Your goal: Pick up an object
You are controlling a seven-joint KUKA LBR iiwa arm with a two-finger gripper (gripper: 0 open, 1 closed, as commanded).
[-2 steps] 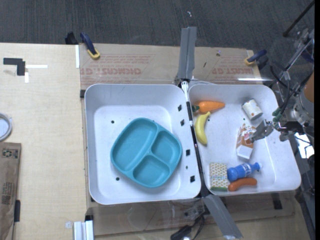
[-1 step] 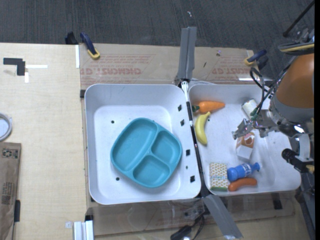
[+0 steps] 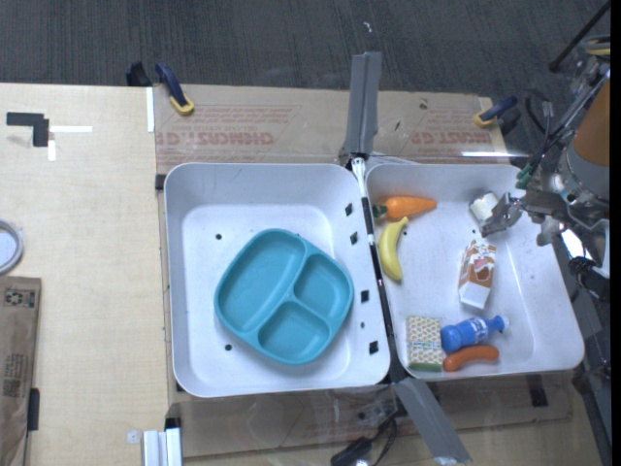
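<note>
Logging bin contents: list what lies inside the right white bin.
The right white bin holds an orange carrot, a yellow banana, a small white carton, a blue bottle, an orange sausage and a patterned packet. The gripper covers whatever lies beneath it.

Dark grey carpeted floor [image 3: 291,17] along the top. Below it, a pale wooden tabletop [image 3: 78,221] with a brown cardboard sheet [image 3: 281,124] clamped at its far edge by blue-and-yellow clamps [image 3: 173,87]. Roll of tape [image 3: 8,249] at far left. Even, soft lighting.

The cardboard sheet [image 3: 291,124] behind the bins bears red upside-down lettering, too blurred to read reliably.
</note>
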